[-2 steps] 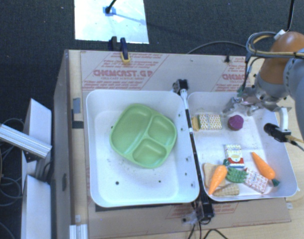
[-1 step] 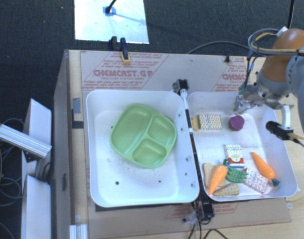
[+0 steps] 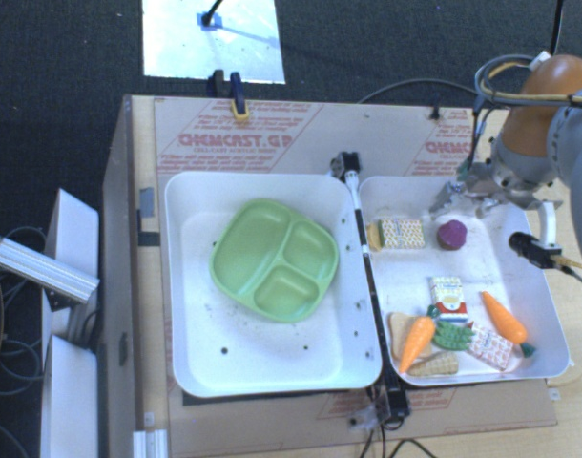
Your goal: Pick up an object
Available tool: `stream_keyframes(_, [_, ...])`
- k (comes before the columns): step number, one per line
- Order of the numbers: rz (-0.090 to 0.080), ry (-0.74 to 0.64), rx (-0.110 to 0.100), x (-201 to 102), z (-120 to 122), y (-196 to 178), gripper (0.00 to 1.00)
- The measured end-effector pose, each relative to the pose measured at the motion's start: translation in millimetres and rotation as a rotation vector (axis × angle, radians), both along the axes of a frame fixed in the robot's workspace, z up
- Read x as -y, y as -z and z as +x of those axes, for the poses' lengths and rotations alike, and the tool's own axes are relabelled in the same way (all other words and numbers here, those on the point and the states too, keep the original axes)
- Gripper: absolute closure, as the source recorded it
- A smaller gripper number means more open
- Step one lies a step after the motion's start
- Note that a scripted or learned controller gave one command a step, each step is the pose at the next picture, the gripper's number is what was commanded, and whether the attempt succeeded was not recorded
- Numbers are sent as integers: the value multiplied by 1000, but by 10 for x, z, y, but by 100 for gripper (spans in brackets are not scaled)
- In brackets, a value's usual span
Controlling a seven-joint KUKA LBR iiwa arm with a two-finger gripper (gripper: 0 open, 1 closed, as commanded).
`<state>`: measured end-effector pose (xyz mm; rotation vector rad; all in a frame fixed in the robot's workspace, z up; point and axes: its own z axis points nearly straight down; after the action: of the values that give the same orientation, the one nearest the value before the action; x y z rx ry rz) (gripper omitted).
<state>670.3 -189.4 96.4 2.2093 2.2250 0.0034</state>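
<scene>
My gripper (image 3: 466, 198) hovers over the back of the right bin (image 3: 549, 299), open, with nothing between its fingers. Just in front of it lies a purple round object (image 3: 451, 235). Left of that lies a speckled cracker block (image 3: 401, 233). Nearer the front lie a small red and white carton (image 3: 446, 294), an orange carrot (image 3: 504, 318), a second carrot (image 3: 417, 342), a green leafy piece (image 3: 452, 335), a pink wafer (image 3: 489, 349), a bread slice (image 3: 399, 324) and a tan cracker (image 3: 438, 364).
The left bin (image 3: 196, 351) holds a green divided plate (image 3: 275, 259). A black rail with a clamp (image 3: 361, 246) runs between the two bins. The arm's orange band (image 3: 544, 103) rises at the right, with cables behind it.
</scene>
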Motion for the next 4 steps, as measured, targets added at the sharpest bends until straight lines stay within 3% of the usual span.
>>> stream_keyframes(1, [2, 3, -3, -86, -10, 113, 0])
stream_keyframes(2, [0, 1, 0, -83, 1, -3, 100])
stream_keyframes(3, [0, 0, 0, -83, 0, -2, 0])
stream_keyframes(4, [1, 3, -3, -98, -13, 114, 0])
